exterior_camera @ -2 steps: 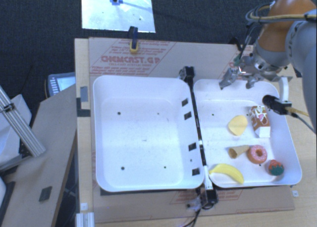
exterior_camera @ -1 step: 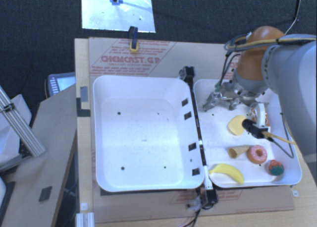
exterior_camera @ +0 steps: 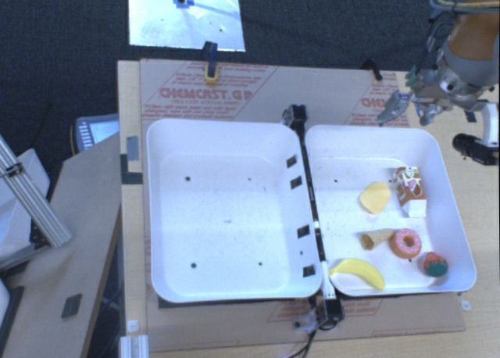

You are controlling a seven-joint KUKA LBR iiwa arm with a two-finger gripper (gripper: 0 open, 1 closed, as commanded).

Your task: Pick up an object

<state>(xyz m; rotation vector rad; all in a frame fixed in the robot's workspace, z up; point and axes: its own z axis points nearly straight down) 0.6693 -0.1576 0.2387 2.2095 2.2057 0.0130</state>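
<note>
Camera view has the jaws (exterior_camera: 408, 106) standing apart with nothing between them, poised above the far rim of the right bin (exterior_camera: 367, 136), up at its back right corner; this reads as the approach step, with no object chosen or touched yet. Nearest below the jaws lies the small carton (exterior_camera: 409, 190), upright-printed and lying on the bin floor; just to its left, the yellow chip (exterior_camera: 375, 197); further toward the near rim, the cone (exterior_camera: 376, 238) and the pink doughnut (exterior_camera: 405, 243), close beside each other; beyond them, the red-and-green fruit (exterior_camera: 435, 265) in the near right corner and the banana (exterior_camera: 358, 273) along the near wall. The left bin (exterior_camera: 156, 192) sits well off to the jaws' left. The next move, I judge, calls for travelling forward over one piece, likely the carton, squaring the open jaws to its narrow sides, then descending; its neighbours leave room.
</note>
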